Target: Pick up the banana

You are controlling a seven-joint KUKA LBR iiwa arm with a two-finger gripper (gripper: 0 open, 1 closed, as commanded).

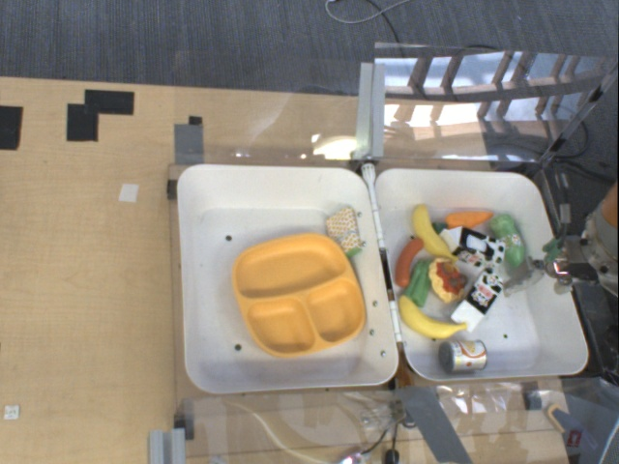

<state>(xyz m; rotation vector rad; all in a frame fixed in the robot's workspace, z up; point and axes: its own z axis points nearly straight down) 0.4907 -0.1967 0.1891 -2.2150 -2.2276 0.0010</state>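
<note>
With the pincer (556,267) seen at the right bin's (556,351) right edge, its state not to be told, a neighbouring toy may be seized instead, since each banana (430,321) is wedged against the heap.

Two bananas (427,229) lie in the right bin (561,356); hand (553,267) at its edge.

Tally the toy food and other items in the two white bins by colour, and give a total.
Yellow: 2, curved plastic bananas
Orange: 2, three-compartment plastic tray, plastic carrot
Red: 1, plastic sausage
Green: 2, long vegetable, rounded vegetable
Black-and-white: 1, cow-print carton
Silver: 1, small metal can
Speckled beige: 1, small piece
Total: 10
</note>
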